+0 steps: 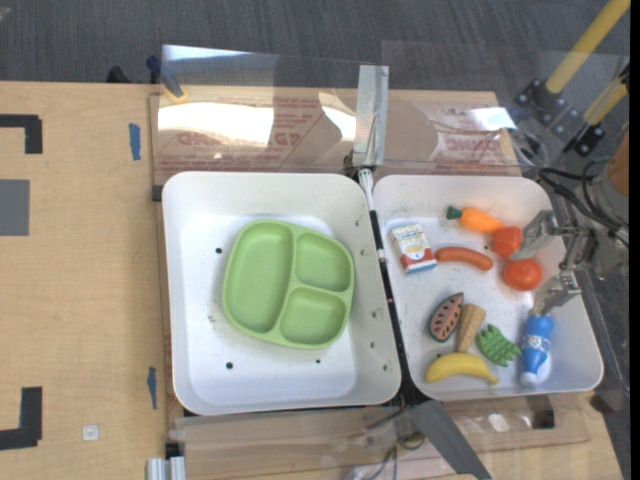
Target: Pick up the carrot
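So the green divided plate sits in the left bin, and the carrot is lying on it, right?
Not quite. The green divided plate does sit in the left bin, but the carrot lies in the right bin, near its far edge, as the camera view shows.

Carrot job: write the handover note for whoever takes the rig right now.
Gripper: open, low over the right edge of the right bin, holding nothing.
Carrot: lying in that bin's far part, left of the gripper, next to a red tomato.
Other items around it: sausage, a second tomato by the fingers, milk carton, banana, bottle.
Left bin holds the green divided plate.
Done: no grasp.
Left: reach the carrot, close on it, lift.
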Controlling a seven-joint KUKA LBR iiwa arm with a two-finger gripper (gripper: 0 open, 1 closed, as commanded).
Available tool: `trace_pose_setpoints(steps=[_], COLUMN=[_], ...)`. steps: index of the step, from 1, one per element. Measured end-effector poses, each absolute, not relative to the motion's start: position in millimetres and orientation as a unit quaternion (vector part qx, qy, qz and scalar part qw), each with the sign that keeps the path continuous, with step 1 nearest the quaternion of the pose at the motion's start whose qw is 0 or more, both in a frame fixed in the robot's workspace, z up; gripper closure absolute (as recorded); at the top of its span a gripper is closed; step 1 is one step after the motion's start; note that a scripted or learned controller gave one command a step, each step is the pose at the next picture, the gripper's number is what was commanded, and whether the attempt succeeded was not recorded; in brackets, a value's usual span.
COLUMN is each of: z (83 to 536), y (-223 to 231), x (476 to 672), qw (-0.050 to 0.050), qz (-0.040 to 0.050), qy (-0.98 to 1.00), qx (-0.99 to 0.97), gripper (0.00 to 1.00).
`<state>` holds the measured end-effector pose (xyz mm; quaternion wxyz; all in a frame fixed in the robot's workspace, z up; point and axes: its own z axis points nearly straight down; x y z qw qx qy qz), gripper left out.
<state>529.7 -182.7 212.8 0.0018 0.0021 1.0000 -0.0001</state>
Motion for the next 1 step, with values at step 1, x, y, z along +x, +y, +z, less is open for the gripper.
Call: trace_pose_setpoints(steps=[1], z=[96.2], y=[-187.5], x=[581.8], qw=[0.002], qz=[-0.0001], qy=[0.998], qx=[0.067], gripper=[0.00])
